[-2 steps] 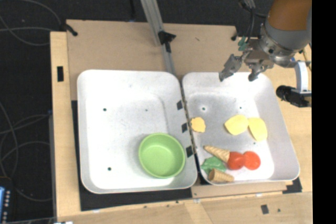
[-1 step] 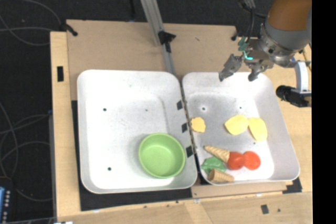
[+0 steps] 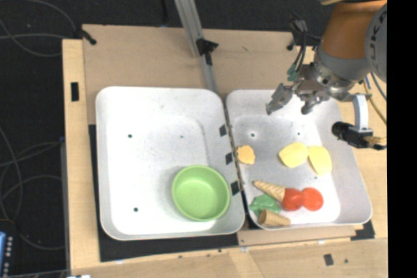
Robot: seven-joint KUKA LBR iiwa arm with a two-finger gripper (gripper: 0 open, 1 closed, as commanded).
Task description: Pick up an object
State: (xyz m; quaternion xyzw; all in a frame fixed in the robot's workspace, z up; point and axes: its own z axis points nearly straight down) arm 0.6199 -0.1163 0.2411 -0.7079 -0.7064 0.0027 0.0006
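Hand apparently spread, grasping nothing, above right bin; 2 yellow pieces below.

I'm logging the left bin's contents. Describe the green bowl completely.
The green bowl is a round, light green dish with a smooth, plastic-looking surface and a slightly paler rim. It sits upright, mouth up, with nothing visible inside. It rests on the floor of the left bin, in the near right corner, close to the divide between the two bins. Nothing else touches it; the gripper hangs over the far end of the right bin.
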